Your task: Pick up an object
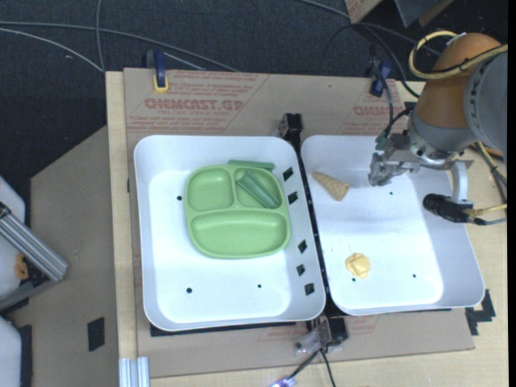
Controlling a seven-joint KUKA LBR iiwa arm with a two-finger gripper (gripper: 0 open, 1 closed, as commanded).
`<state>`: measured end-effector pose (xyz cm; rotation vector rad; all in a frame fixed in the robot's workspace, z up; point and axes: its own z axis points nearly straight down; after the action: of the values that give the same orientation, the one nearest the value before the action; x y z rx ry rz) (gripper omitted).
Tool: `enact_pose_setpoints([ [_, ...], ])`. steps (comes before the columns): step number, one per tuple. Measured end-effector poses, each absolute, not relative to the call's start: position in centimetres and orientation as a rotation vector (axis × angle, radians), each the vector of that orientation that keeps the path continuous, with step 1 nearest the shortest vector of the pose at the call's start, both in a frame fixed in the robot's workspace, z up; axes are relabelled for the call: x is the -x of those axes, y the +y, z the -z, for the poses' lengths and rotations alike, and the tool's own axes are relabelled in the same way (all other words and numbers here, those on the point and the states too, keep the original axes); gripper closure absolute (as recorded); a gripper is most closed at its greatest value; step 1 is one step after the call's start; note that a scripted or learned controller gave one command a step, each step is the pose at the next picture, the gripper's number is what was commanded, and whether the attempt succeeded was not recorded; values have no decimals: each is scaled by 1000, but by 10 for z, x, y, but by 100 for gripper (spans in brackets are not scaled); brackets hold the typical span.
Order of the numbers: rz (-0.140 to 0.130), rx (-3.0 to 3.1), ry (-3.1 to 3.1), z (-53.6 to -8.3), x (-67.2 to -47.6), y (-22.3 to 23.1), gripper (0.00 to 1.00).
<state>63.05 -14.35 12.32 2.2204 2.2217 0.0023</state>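
**Robot arm hangs over the right bin, two small targets within reach**

Seen from above the bench, going left to right: the left bin (161, 289) carries a green divided plate (237, 214), with a darker green stick-shaped piece (260, 187) lying in its upper right compartment. A row of black clips (300, 240) marks the seam where the two bins meet. In the right bin (451, 272) a tan, cone-shaped piece (331, 185) lies near the upper left corner, its point toward the seam, and a small yellow lump (358, 265) sits well apart from it, lower down toward the front wall. The gripper (384, 170) hangs just to the right of the cone, near it but not on it; nothing is visible between its fingers, and from this angle I cannot tell whether the jaws are spread or closed. The grey arm (484, 103) with its orange band (448, 87) reaches in from the far right.

The pick looks not yet made. To my eye the cone is the nearer candidate. Doing it well would mean shifting left until the fingers straddle the cone's wider end, turning the wrist so they close across its narrow width, then descending close to the bin floor. A tapered shape may squirt out sideways if pinched near the tip.
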Motion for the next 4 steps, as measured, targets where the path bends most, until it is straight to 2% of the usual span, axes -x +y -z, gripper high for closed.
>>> enact_pose_setpoints([
  [2, -7, -2215, 2217, -254, -634, -144, 100],
  [3, -5, -2217, 2219, -282, -635, -144, 100],
  [4, 1, -2220, 2229, -273, -605, -97, 100],
])
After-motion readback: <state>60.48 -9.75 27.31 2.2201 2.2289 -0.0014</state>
